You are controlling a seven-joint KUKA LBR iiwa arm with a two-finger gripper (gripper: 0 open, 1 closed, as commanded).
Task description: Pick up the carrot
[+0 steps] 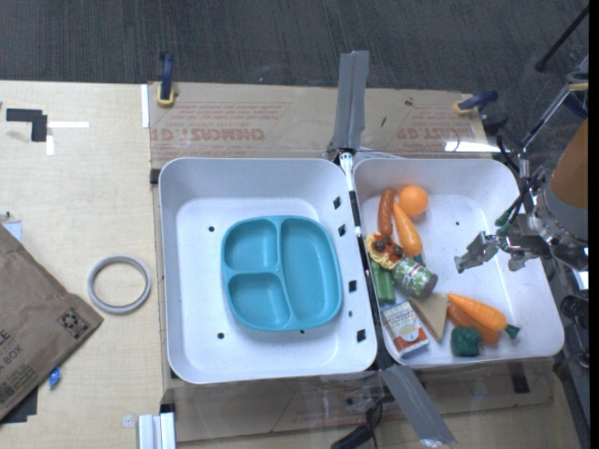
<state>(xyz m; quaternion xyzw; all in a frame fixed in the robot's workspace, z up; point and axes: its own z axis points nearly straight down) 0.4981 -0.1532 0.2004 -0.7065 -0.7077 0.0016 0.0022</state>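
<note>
My gripper point(471, 256) hangs open above the right bin's point(524, 187) middle; the carrot point(478, 313) (near the front edge) touches broccoli point(466, 341), so I might snag both.

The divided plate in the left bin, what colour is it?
The divided plate is turquoise blue, seen clearly in the camera view.

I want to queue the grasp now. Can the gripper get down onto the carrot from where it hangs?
Probably yes. The gripper hangs over bare floor of the right bin, and the carrot lies just below it in the view, its top uncovered. A green toy close beside it may crowd the fingers.
</note>
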